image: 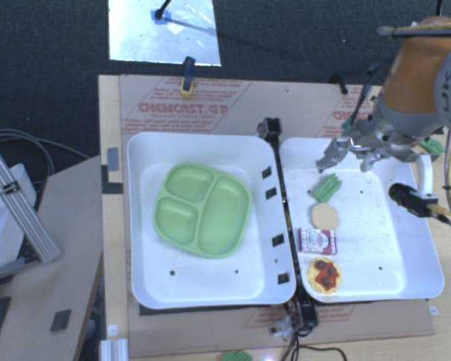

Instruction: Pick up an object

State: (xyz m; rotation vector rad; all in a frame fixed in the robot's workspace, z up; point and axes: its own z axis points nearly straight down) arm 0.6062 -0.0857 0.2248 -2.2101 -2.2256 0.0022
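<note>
A dark carpet floor (45, 51) lies around the bench, with a shiny metal sheet (164, 21) on it.

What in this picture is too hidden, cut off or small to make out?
- Gripper: blurred in the camera view, so whether its fingers are open or shut is unclear.
- Arm: cut off by the right edge.
- Small packet in the right bin: print too small to read.
- Green thing below the bench: cut off by the bottom edge.

In the right bin (406, 277), four items line the left wall, leaving its centre and right floor open; the tray (203, 209) fills most of the left bin (143, 277).
</note>
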